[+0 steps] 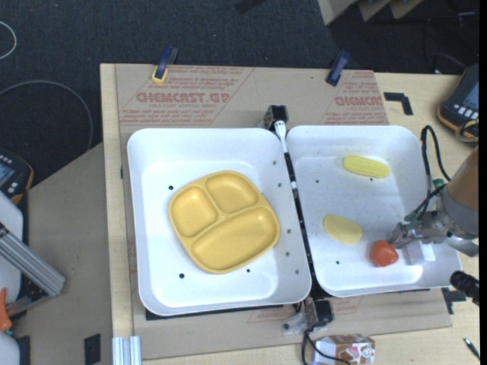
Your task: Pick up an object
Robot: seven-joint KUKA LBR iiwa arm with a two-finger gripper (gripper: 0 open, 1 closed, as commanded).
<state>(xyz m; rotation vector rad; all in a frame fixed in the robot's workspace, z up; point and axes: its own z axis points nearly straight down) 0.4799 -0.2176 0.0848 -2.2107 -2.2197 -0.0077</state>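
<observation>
Your gripper [409, 240] is sitting low in the right bin [358, 139], near its near-right corner, reaching in from the right side of the scene. Its metal fingertips are pointing left toward a small red-orange object [383, 254], which is lying just beside them on the bin floor. You are looking at a tight cluster here, and from this slanted overhead angle it is not possible to tell how far apart the fingertips are standing, or whether the red-orange object is sitting between them or only next to them. Nothing is clearly being held.

Two other candidates are lying in the same bin: a yellow rounded piece [342, 229] to the left of the red-orange object, near the bin's middle, and a longer yellow piece [366, 166] farther back. In the left bin [144, 204], a yellow divided plate [223, 220] is resting flat near the centre.

You are most likely working the approach or grasp step on the red-orange object. The next move is probably calling for closing firmly around it, then lifting straight up. Because it is small and rounded, it may be rolling away or slipping out if contact is off-centre.
</observation>
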